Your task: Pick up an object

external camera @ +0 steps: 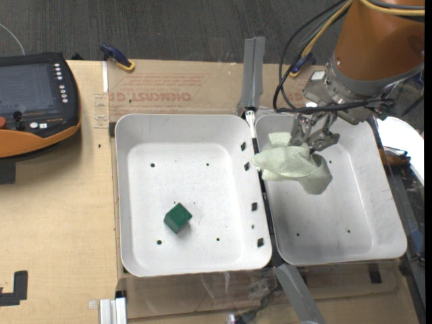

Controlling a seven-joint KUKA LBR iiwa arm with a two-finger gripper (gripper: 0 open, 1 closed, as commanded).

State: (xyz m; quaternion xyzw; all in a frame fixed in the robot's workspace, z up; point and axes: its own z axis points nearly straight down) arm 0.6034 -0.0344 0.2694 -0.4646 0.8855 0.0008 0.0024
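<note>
1. Target: the pale green crumpled cloth (pixel 291 162), soft fabric, in the right white plastic bin (pixel 351 235). It sits toward that bin's upper-left area, with one edge draping over the divide toward the left white plastic bin (pixel 135 201).
2. My two-finger metal gripper (pixel 316 139) is at the cloth's upper right edge. A fold seems to run up to the fingertips, but whether I'm clamped on it I cannot tell from this angle. The cloth is bunched there as if partly hoisted; my read only.
3. Step as I judge it: secure the pinch, then lift. Doing it well means going straight up, slowly, and watching whether the fabric follows.
4. Risk: limp cloth slips out of a thin pinch. If the grasp only has a single layer at the edge, it will probably peel away under its own weight. A deeper bite on the bunched part would be safer.
5. Risk: the draped edge lies against the rim between the bins and could drag or snag. Lift clear of the rim before any sideways move.
6. The small dark green cube (pixel 178 217) lies in the left bin, well apart from the cloth. Not in play.
7. The orange-and-grey teach pendant (pixel 34 106) lies on the bench at far left, out of reach.
</note>
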